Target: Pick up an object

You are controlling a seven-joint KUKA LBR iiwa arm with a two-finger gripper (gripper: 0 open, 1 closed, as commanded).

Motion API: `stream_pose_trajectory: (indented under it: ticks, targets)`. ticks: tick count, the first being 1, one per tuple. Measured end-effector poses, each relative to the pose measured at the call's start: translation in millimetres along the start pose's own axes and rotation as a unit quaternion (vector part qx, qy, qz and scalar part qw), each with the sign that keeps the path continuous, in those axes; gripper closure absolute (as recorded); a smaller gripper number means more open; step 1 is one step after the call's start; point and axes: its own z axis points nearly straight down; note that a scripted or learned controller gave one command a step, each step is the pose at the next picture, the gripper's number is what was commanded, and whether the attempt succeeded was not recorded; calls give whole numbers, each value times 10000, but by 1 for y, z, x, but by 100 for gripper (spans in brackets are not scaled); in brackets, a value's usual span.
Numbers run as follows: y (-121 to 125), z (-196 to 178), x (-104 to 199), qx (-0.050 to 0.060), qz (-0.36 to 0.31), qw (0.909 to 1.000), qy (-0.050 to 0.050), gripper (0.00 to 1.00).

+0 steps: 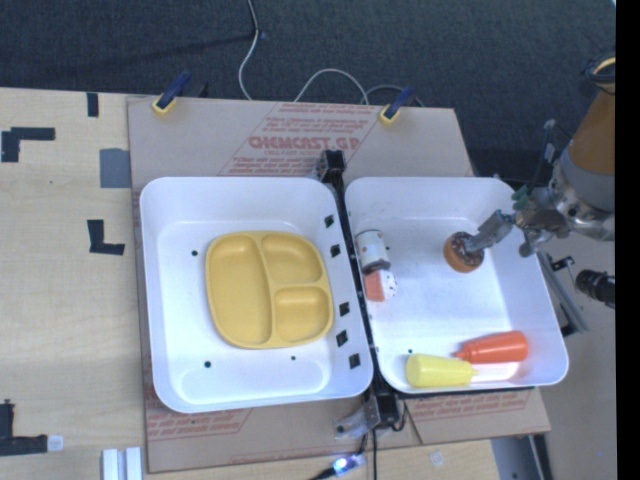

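My gripper [497, 231] hangs over the right bin [440, 200] near its right wall, its tip pointing down-left. Just beyond that tip lies a small brown round object [461, 254]; whether the two touch is unclear. A white and orange cylinder [373, 264] lies by the bin's left wall. An orange piece [494, 347] and a yellow piece [437, 370] lie side by side along the front wall. The left bin [165, 268] holds a yellow divided plate [268, 288].
The grey arm with its orange band [596, 133] comes in from the right edge. Both bins rest on a cardboard sheet [290, 138] held by yellow and blue clamps [172, 92]. A black divider with clips [345, 268] runs between the bins.
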Motion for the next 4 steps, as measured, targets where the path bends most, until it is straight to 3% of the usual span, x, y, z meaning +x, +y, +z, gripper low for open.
stream_pose_trajectory:
  ticks: [1,3,4]
  targets:
    - [3,-8,1,-64,-21,10000,-14,0]
    - [6,118,11,-42,-21,10000,-10,0]
    - [7,139,12,-70,-23,10000,-22,0]
